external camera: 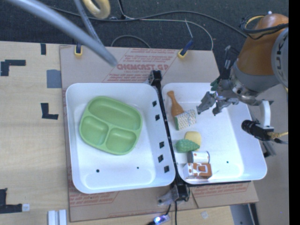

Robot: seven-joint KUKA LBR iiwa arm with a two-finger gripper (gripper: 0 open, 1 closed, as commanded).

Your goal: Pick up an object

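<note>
Low centre-right: carton (199,167) and other small objects bunched along right bin's (243,165) left wall, ready for picking. Upper right, gripper (211,105) spread open, empty, above bin floor, near checkered block (186,119).

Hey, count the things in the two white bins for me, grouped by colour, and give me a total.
Green: 2, the divided plate and a leafy toy
Brown: 1, a bottle shape
Yellow: 1, a rounded piece
Mixed colours: 2, a checkered block and an orange-and-white carton
Total: 6
</note>
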